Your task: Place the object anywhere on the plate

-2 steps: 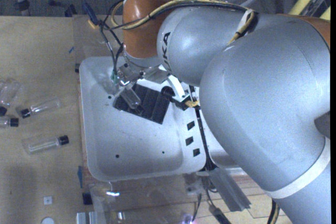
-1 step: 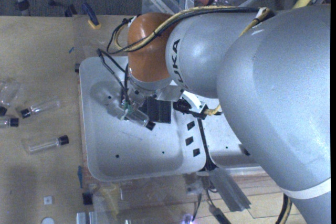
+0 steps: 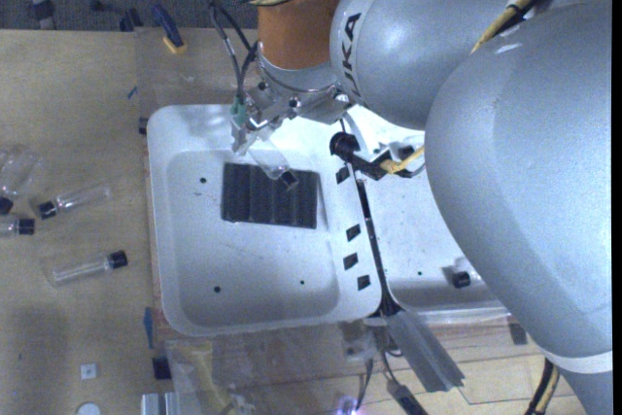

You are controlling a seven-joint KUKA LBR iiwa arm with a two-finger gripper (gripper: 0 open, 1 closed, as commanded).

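One small clear object (image 3: 283, 176) sits on the dark plate (image 3: 270, 196) near its far edge; gripper (image 3: 245, 137) above, grip state unclear. Placement looks nearly done.

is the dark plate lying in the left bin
Yes, the dark ribbed plate lies flat on the floor of the left bin, under the gripper.

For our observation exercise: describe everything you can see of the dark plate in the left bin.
The plate is a flat, dark grey to black rectangle with faint lengthwise ribs and a matte look. It lies flat on the floor of the left bin, toward the far side, slightly skewed. The gripper hangs over its far edge; contact cannot be judged.
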